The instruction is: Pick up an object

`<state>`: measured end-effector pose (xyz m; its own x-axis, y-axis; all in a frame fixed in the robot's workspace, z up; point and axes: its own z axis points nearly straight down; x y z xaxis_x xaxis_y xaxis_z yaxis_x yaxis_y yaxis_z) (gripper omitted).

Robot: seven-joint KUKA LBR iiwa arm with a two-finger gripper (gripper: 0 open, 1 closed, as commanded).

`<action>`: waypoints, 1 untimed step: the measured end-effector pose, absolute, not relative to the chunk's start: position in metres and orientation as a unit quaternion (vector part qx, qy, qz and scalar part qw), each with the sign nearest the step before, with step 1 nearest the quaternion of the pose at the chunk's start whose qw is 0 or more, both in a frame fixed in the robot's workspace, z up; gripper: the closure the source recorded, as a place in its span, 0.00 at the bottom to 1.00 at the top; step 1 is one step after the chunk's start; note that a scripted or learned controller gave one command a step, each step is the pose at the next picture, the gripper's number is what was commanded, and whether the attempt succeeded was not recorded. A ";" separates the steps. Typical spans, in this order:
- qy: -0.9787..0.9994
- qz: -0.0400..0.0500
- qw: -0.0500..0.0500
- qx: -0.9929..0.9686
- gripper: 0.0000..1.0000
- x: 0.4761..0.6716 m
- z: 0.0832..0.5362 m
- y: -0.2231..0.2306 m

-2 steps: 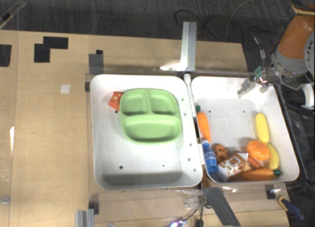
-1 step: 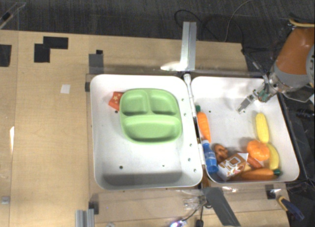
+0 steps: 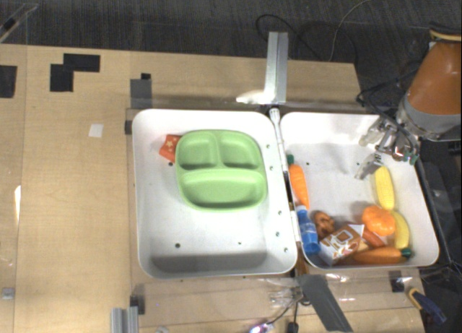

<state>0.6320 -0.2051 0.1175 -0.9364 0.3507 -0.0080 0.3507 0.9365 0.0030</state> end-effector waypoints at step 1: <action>0.947 0.001 0.004 0.320 0.00 0.636 0.180 -0.137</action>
